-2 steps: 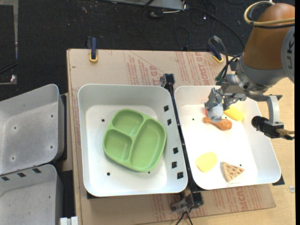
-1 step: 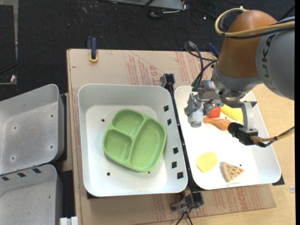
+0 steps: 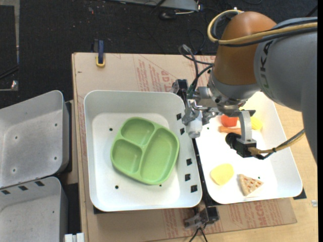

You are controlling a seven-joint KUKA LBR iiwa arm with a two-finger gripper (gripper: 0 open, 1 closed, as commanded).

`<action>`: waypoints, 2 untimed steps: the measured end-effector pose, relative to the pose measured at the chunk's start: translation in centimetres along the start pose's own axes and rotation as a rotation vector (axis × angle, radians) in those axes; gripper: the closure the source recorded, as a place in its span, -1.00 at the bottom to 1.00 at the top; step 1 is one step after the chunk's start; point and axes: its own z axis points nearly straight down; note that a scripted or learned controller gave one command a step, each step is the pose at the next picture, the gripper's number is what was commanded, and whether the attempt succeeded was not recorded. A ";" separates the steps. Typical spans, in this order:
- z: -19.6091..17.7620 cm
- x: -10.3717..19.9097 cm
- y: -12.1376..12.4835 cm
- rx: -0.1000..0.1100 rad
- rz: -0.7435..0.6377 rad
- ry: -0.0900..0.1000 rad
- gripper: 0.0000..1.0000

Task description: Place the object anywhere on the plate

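Starting at the near edge of the right bin (image 3: 282, 160), a tan wedge (image 3: 250, 184) lies by the near right corner. A round yellow piece (image 3: 222, 174) lies just beside it, on the side toward the left bin (image 3: 96, 150). The green plate (image 3: 145, 150) sits in the middle of the left bin, and nothing is on it yet.

Farther back, the gripper (image 3: 193, 124) hangs over the line where the two bins meet, near the plate's far right side. I cannot tell if the gripper is open or shut, and I see nothing held in it.

Just to its right, near the far edge of the right bin, lie a red piece (image 3: 229, 120), a thin orange stick (image 3: 229, 129) and a small yellow piece (image 3: 256, 123). The stick's long side runs left to right.

My guess is that the red piece, the closest one, is the thing to move. It lies to the gripper's right and the plate to its left, so the gripper must go away from the plate first.
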 end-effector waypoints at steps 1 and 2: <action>0.4 6.4 -0.8 0.000 -0.002 0.000 1.00; 2.1 11.2 -1.8 0.002 -0.001 0.000 1.00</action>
